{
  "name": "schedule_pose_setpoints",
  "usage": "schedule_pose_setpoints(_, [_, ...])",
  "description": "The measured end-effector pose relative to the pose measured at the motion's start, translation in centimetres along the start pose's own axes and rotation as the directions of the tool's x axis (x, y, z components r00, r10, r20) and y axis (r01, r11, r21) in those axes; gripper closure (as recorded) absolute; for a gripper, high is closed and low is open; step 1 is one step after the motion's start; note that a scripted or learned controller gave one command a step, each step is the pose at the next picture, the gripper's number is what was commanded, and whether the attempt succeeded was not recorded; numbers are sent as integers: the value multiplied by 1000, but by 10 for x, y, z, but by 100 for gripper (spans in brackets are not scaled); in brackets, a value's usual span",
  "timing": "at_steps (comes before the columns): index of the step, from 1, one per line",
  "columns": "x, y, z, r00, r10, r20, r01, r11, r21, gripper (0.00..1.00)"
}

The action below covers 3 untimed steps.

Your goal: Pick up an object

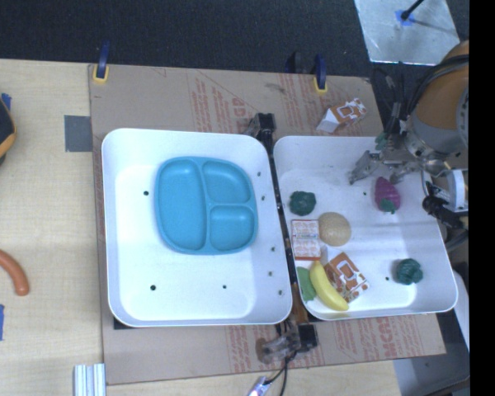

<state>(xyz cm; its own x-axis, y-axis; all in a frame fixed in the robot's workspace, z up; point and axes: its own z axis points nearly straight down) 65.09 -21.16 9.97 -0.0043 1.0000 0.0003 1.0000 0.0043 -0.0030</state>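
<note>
The purple toy vegetable (387, 194) lies in the upper right part of the right bin (429, 304), with a small green tip at its lower end. The gripper (385, 165) sits just above it in the frame, very close to its upper end. Whether the gripper is open or closed cannot be told from this angle, and the purple piece does not appear to be in its grasp. The grey arm (441, 110) with its orange band comes in from the upper right of the frame.

Further left in the same bin, a dark green lump (303, 202) rests near the left wall. Below it is a small red and white packet (305, 239), with a beige ball (334, 228) just beside the packet on the right. Toward the lower left corner of this bin a yellow banana (326, 285) lies at a slant. An orange and white carton (347, 275) touches the banana on its right side. A second dark green lump (407, 271) sits apart from the rest, in the lower right of the bin.

The left bin (128, 246) holds a blue divided plate (206, 205), lying flat in its upper middle.

Both bins stand on a brown cardboard sheet (190, 97). On the sheet, above the right bin, lies another orange and white carton (342, 115). At the far left of the frame a toy sausage (10, 271) rests on the wooden bench (33, 205).
</note>
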Motion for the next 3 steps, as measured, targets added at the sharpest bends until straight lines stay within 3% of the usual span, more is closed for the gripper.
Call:
schedule_pose_setpoints(1, [0,-32,8,1000,-2,2,2,1000,1,0])
schedule_pose_setpoints(2, [0,-32,-3,1000,-4,2,4,1000,2,100])
schedule_pose_setpoints(3, [122,-13,-33,1000,-4,0,4,1000,-1,100])
